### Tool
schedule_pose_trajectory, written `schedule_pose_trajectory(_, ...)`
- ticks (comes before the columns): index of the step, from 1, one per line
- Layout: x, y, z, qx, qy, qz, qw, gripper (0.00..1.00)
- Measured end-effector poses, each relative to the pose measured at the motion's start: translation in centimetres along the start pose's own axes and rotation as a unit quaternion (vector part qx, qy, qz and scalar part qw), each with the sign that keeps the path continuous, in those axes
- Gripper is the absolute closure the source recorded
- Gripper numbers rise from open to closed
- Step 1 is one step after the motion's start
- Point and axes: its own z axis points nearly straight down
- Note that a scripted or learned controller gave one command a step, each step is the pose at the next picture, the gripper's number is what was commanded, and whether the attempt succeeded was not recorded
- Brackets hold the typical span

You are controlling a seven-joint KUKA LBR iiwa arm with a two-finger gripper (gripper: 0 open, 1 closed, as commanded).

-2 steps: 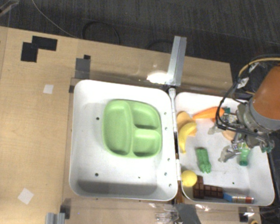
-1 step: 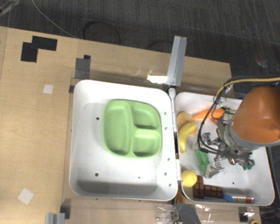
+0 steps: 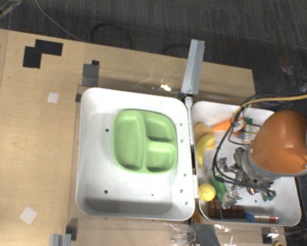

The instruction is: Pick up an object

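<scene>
My gripper (image 3: 233, 187) hangs low inside the right bin (image 3: 292, 215), under the arm's orange band (image 3: 282, 141). Around it lie several small objects. A yellow lemon (image 3: 206, 192) sits just to its left near the bin's front-left corner. A brown block (image 3: 226, 211) and a marker-like stick (image 3: 261, 218) lie along the front wall. A yellow banana-like piece (image 3: 203, 143) and an orange carrot shape (image 3: 222, 124) rest at the back left. A green item (image 3: 219, 182) shows partly beside the gripper. The wrist hides whatever is directly beneath it.
The left bin (image 3: 92, 157) holds a green divided plate (image 3: 143, 140) at its middle. A metal divider post (image 3: 192, 69) stands between the bins at the back. Cables (image 3: 265, 99) loop over the right bin's back edge.
</scene>
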Motion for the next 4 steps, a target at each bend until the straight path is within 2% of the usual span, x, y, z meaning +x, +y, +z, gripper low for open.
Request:
schedule_pose_trajectory(1, -0.4, -1.2, 0.0, -0.003, 0.002, -0.243, 0.97, 0.0)
schedule_pose_trajectory(2, 0.3, -9.2, -2.0, -0.005, 0.005, -0.343, 0.9395, 0.0)
schedule_pose_trajectory(3, 0.1, -11.0, 0.3, -0.005, 0.003, -0.332, 0.9431, 0.0)
schedule_pose_trajectory(4, -0.3, -11.0, -1.0, -0.002, -0.001, -0.33, 0.9438, 1.0)
